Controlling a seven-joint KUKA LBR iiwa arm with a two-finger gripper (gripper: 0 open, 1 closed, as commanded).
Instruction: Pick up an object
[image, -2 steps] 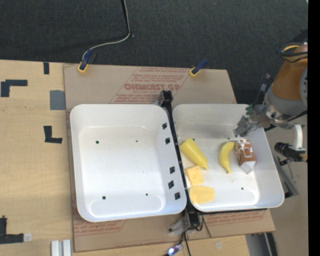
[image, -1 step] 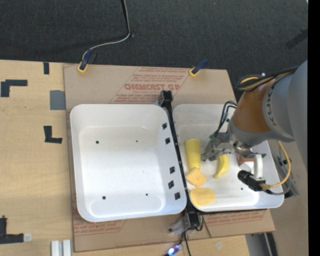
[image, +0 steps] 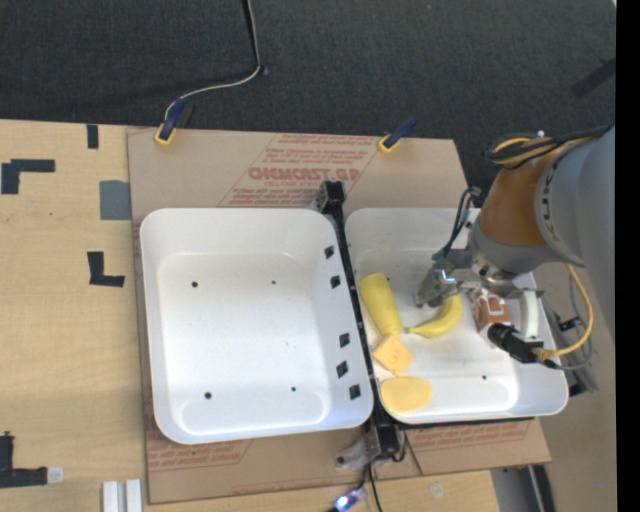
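One gripper (image: 438, 287), low in the right bin (image: 400, 228); grip state cannot be told. Banana (image: 442, 320) just near-side of it, touching or nearly. Left: yellow cylinder (image: 380, 303), yellow block (image: 393, 355), yellow disc (image: 407, 394).

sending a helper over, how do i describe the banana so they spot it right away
Go to the right-hand white bin, the one the grey arm reaches into. Near its middle, just below the gripper, lies the small banana. It is the only curved, pointed yellow piece; the other yellow items are a cylinder, a block and a flat round.
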